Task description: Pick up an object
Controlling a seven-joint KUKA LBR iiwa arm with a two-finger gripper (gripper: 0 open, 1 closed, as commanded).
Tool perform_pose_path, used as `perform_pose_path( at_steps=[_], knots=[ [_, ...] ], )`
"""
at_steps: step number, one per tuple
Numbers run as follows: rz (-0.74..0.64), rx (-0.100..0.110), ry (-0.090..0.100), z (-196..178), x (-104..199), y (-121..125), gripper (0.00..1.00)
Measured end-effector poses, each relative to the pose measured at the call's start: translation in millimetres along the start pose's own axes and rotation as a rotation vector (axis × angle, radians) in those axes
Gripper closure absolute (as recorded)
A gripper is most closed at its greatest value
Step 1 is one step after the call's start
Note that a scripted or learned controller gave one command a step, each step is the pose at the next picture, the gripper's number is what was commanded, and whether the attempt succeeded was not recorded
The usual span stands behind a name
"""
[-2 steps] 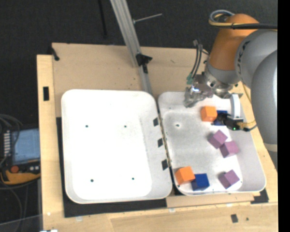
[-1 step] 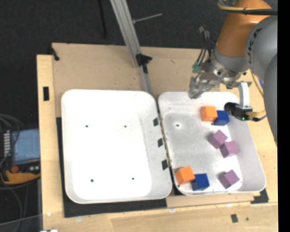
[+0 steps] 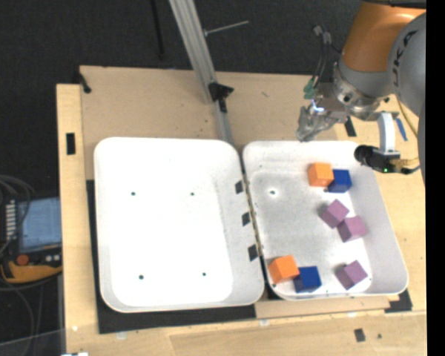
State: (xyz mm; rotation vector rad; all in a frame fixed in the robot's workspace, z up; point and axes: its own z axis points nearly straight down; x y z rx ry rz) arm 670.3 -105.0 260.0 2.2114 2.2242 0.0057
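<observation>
Seven small blocks sit in the right bin (image 3: 278,221), and nothing has been lifted. Near its far edge an orange block (image 3: 320,174) touches a blue block (image 3: 340,180). Just below them two purple blocks (image 3: 334,213) (image 3: 351,228) lie corner to corner. Along the near edge another orange block (image 3: 284,268) presses against a second blue block (image 3: 308,279), and a third purple block (image 3: 351,274) stands a little apart to their right. The left bin (image 3: 170,221) lies beside it, rims almost touching. The gripper (image 3: 309,127) hangs over the far rim of the right bin, well apart from every block, under the arm's orange band (image 3: 374,39). It is too small and dark to make out, so I cannot tell how its jaws stand. A metal pole (image 3: 196,47) slants across the bench (image 3: 148,102) behind the bins.
</observation>
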Motion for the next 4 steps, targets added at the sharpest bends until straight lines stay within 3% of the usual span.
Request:
perform_pose_path(
  at_steps=[4],
  knots=[
    [-0.002,0.007,0.003,-16,179,-81,1.00]
  ],
)
